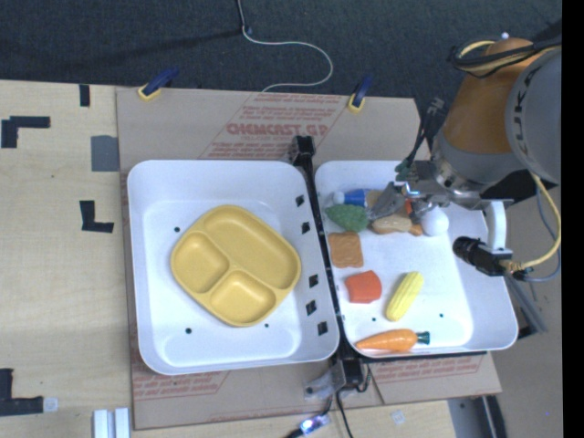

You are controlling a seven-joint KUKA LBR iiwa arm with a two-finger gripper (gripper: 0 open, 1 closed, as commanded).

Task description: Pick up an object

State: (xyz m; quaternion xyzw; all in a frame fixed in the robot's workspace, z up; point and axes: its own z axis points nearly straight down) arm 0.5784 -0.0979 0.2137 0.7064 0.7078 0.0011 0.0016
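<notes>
The right bin (484,322) holds several toy foods. A green leafy piece (347,215) and a blue-and-white bottle (354,196) lie at its far left. A tan bread piece (394,226) and a small white ball (436,221) lie just right of them. Nearer the front are a tan square (346,249), a red-orange block (364,286), a yellow corn cob (403,296) and an orange carrot (391,340). My gripper (398,201) hangs low over the bin's far part, right above the bread piece and beside the bottle. The wrist hides what lies under it.
A yellow divided plate (234,264) lies in the left bin (155,199). The ridge between the bins (319,254) runs front to back. The grey arm with its orange band (488,89) and a black cable (484,255) overhang the right bin's right side.
</notes>
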